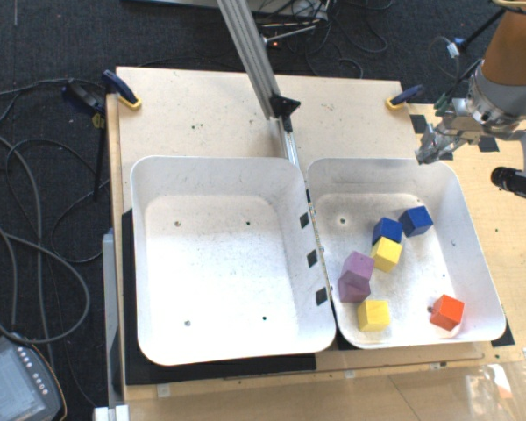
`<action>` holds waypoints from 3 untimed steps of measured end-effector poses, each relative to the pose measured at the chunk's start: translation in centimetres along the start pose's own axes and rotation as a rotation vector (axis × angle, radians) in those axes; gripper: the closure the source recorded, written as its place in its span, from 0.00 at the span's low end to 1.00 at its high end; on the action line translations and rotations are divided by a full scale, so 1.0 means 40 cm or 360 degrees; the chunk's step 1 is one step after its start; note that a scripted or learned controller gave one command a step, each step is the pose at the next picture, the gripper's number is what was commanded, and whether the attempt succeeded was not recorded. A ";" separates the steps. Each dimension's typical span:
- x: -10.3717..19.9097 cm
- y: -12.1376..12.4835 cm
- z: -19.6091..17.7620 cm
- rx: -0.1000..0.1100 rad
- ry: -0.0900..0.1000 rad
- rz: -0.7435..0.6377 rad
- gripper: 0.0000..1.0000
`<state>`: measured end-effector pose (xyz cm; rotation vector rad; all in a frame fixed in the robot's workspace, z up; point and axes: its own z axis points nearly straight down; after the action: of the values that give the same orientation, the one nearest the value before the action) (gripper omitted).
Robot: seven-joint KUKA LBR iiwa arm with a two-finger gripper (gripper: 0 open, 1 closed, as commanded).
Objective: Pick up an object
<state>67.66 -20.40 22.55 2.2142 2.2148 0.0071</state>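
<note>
Camera view, looking down at a slant. Biggest first: dark floor [44, 24] all around, with black wires [26, 182] on it at the left. Next, tan bench [210, 112] with two white bins side by side, touching in the middle. Left bin [210, 253] with small dark specks on its bottom. Right bin [359, 191] with six blocks inside.

Then grey arm [508, 60] with an orange band, coming in from the right at the top. Long grey pole [245, 42] slanting down to the spot where the bins meet. Gripper [428, 150] just above the far right rim of the right bin, pointing down. Too small and blurry: cannot tell if open or shut. Well apart from every block.

Now the blocks, all lying on the bin bottom. Purple block [356, 276] near the left wall. Low yellow block [373, 314] just below it, close to the near rim. Top yellow block [387, 253] touching the left blue block [387, 230] above it. Right blue block [416, 220] just beside that one. Orange block [447, 311] alone by the right wall, near the front.

Last, a small blue and yellow clamp [121, 89] at the far left corner of the bench.
</note>
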 end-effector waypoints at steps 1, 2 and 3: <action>-0.001 0.005 -0.135 0.0003 0.0002 -0.0003 1.00; 0.113 -0.051 -0.106 0.0018 0.0008 -0.0009 1.00; 0.217 -0.081 -0.088 0.0019 0.0008 -0.0010 1.00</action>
<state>64.36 -11.71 26.01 2.2161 2.2301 -0.0005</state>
